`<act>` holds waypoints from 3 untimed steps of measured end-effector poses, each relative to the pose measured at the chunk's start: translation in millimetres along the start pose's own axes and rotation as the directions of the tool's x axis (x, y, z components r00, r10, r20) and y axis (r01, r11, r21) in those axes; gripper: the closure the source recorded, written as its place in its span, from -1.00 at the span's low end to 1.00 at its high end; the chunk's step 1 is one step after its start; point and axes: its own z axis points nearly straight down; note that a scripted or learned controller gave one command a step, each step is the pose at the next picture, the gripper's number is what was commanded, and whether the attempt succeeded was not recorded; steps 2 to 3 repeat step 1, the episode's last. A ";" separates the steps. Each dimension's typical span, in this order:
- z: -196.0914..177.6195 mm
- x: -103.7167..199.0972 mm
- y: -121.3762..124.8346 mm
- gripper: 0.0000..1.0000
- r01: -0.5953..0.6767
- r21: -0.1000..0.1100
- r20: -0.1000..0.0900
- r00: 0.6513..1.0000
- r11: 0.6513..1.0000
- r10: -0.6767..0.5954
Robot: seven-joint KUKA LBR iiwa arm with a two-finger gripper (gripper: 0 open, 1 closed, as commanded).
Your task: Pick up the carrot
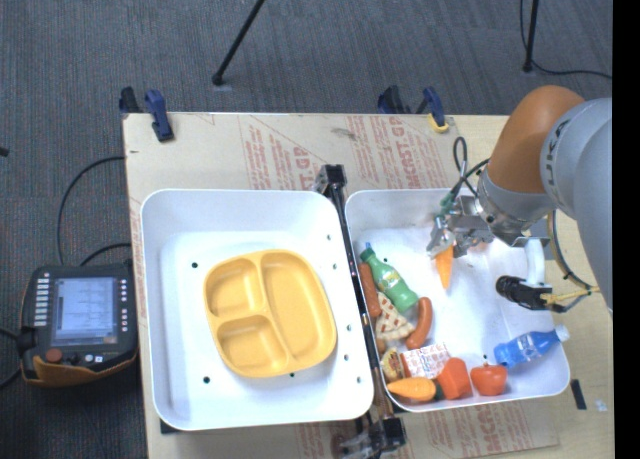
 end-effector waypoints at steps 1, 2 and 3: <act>-89.5 27.9 12.2 1.00 -0.120 -0.002 0.001 0.993 0.993 0.120; -89.5 27.9 12.2 1.00 -0.120 -0.002 0.001 0.993 0.993 0.120; -89.5 27.9 12.2 1.00 -0.120 -0.002 0.001 0.993 0.993 0.120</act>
